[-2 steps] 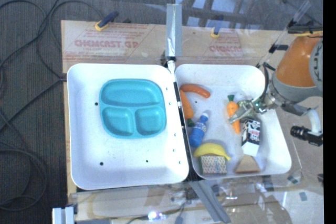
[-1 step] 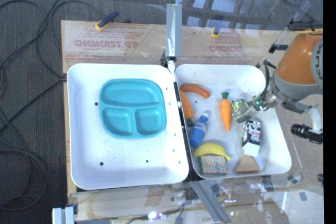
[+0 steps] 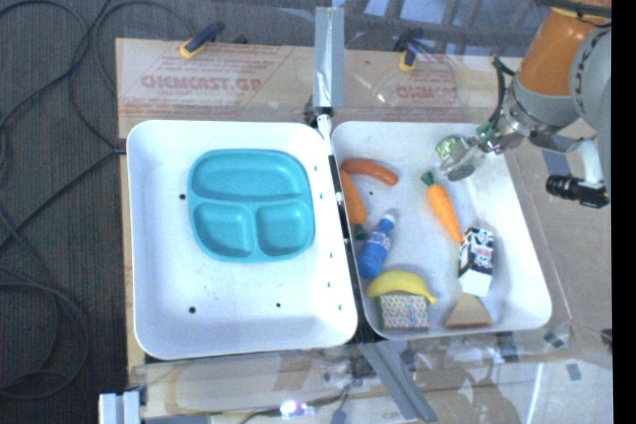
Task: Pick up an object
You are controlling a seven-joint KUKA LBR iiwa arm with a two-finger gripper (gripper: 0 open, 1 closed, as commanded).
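Gripper [image 3: 455, 157]: over right bin [image 3: 524, 213], 1 o'clock corner; finger state cannot be told. Carrot [image 3: 444, 212] at 6 o'clock of it, near, apart.

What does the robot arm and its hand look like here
The arm is grey with a rounded orange band above the wrist. A black cylindrical fitting sticks out from its side. The hand is small, metallic and shiny, on a slim silver wrist section.
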